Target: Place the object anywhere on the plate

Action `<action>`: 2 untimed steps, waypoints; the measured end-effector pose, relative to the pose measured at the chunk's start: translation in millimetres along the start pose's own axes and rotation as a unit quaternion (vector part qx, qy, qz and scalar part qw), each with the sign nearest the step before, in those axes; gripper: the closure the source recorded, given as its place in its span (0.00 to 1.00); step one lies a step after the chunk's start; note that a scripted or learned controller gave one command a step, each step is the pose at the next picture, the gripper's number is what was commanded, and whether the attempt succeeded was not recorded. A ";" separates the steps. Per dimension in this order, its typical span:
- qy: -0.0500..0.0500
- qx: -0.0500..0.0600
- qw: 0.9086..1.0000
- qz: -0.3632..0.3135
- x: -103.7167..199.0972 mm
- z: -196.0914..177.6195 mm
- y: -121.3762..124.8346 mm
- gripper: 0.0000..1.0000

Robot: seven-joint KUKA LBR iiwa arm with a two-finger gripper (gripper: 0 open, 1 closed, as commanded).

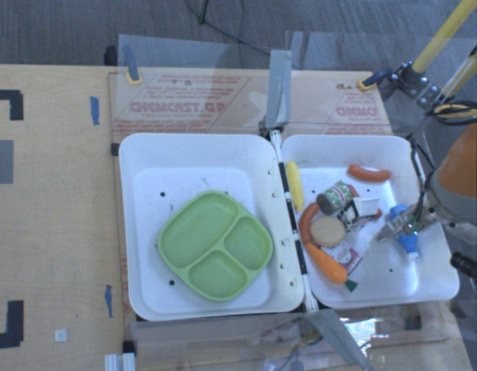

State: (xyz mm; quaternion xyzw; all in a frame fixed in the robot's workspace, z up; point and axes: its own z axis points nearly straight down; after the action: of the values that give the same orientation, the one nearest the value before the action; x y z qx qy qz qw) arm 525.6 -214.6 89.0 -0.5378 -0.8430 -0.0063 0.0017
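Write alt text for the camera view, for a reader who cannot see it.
A green three-compartment plate sits in the left white bin. The right bin holds toy food: a carrot, corn, sausages and a can, with the gripper reaching in from the right.

We find red print on the clear protective film covering the sheet (223,99) that lies behind the two bins. On the left portion it reads approximately "CHEMCAST GP", repeated in smaller lines we cannot resolve. The right portion (354,107) carries the same red marking, partly cut off. The label on the small can (336,198) in the right bin (431,277) is too small to read.
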 end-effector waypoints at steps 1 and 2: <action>-0.008 0.001 0.983 -0.183 -0.2 0.0 -5.3 1.00; -0.007 0.003 0.995 -0.104 -1.4 -233.5 -10.4 1.00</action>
State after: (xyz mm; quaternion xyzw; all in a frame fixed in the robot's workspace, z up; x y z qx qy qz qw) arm 515.8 -223.2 322.4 -0.4472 -0.8944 -0.0003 -0.0029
